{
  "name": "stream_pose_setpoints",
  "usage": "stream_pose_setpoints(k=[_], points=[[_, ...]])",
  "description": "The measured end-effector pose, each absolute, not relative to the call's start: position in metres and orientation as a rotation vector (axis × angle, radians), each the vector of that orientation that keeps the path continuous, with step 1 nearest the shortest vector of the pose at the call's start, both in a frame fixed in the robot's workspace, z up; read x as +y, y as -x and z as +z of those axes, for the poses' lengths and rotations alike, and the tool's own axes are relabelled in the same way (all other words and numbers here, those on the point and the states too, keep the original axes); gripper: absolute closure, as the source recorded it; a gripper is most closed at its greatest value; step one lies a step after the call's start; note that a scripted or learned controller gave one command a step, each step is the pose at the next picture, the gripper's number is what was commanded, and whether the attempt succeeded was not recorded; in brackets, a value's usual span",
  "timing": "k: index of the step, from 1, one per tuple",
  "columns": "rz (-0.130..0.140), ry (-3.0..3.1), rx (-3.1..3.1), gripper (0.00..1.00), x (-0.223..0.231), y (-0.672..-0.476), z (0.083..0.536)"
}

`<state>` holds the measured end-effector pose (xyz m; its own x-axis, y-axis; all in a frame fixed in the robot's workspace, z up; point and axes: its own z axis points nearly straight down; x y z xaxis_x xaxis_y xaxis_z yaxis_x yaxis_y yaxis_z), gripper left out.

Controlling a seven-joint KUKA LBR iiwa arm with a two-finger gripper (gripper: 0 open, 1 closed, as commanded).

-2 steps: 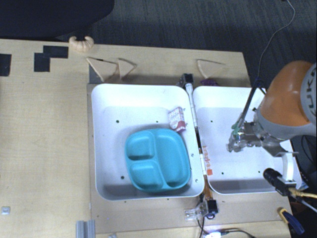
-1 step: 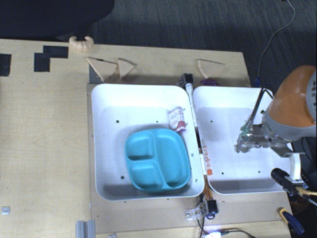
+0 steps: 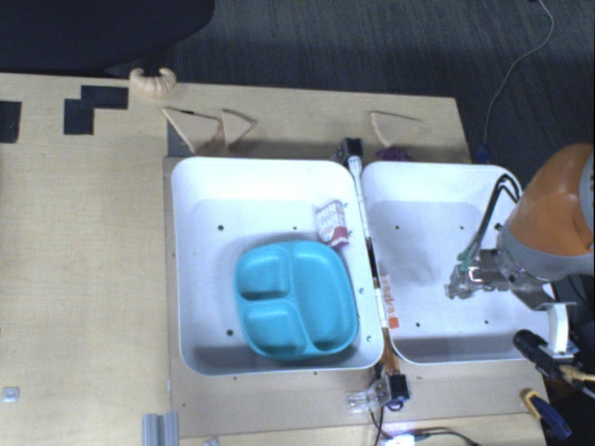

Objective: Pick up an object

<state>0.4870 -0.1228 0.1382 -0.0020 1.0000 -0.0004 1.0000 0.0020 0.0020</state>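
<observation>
Light wooden desk carries two white bins, and I take the blue tray as landmark. It lies in the left bin, low in it; a small red-white packet sits just above its upper right corner. Right of the tray, across the dividing rim, the hand hangs over the right bin, where I see no object. Closing here would probably grasp nothing. How far open it is, I cannot tell. Farther right the grey arm bends in, orange band upward.
</observation>
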Motion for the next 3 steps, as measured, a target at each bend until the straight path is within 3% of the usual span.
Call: stream_pose_setpoints(k=[1,2,3], points=[[0.002,-2.219,2.222,1.0,-0.14,-0.487,0.109],[0.005,-2.215,2.225,1.0,-0.062,-0.488,0.185],[0.001,-2.218,2.223,1.0,-0.116,-0.487,0.148]])
